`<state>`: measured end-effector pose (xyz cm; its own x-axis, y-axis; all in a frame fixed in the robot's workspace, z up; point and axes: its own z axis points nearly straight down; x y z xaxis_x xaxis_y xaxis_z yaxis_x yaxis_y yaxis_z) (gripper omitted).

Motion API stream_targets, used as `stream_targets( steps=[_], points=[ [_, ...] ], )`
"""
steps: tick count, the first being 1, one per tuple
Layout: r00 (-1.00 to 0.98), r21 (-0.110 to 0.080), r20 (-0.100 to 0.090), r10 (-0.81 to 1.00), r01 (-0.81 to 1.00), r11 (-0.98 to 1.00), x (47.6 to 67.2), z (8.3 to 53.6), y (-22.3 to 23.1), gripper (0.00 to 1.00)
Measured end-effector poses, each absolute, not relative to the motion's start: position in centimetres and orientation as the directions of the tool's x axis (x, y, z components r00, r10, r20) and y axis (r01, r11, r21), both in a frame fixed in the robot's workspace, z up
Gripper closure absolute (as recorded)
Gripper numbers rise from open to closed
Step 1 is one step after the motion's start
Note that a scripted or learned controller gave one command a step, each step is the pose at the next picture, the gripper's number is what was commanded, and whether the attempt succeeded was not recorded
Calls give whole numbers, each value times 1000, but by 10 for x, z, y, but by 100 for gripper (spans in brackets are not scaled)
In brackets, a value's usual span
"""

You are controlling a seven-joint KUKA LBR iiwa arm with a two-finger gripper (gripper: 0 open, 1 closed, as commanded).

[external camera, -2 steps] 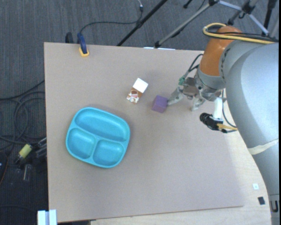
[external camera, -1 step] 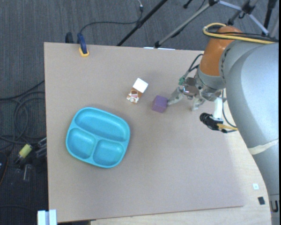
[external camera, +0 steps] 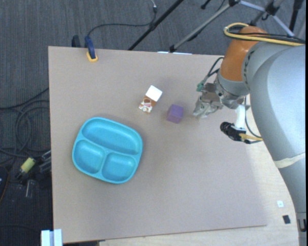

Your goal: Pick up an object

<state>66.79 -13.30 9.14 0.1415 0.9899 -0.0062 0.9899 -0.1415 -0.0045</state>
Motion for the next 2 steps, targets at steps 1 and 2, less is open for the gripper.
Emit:
stream_targets(
  steps=[1,2],
  points=[
    [91,-3,-1,996,996,-91,654,182,-37,100],
    [92,-4,-2,996,996,-92,654,182,-37,0]
  ],
)
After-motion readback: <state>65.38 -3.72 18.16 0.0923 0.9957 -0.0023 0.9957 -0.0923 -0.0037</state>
